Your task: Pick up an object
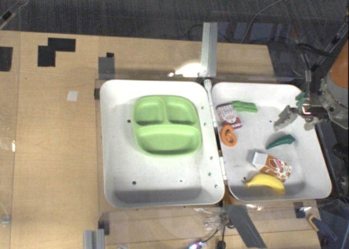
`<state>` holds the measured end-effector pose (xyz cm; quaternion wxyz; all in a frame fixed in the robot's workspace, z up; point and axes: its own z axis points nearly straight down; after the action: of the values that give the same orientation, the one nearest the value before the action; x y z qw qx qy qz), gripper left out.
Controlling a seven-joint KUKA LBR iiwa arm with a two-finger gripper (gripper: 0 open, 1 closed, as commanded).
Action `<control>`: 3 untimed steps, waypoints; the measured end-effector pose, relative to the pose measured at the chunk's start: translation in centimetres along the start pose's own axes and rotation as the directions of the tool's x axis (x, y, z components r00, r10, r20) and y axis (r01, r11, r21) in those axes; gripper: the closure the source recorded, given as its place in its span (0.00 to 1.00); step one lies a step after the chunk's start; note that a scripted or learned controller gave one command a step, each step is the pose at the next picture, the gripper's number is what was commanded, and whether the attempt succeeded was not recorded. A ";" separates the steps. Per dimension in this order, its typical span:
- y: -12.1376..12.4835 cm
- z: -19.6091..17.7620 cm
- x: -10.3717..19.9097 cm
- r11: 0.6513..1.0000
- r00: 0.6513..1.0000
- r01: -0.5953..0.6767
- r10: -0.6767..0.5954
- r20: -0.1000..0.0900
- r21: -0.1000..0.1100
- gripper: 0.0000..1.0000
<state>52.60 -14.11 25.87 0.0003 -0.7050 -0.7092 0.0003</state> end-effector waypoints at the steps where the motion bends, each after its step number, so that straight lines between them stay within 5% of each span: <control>1: -3.7 8.3 -2.5 1.000 1.000 -0.010 0.010 -0.001 0.001 0.00; 2: -2.5 2.0 -6.3 1.000 1.000 -0.022 0.022 0.000 -0.002 0.00; 3: 0.1 11.8 -2.5 1.000 1.000 -0.023 0.023 -0.001 0.001 0.00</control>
<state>52.68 -16.66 14.05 0.0011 -0.7133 -0.7009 0.0004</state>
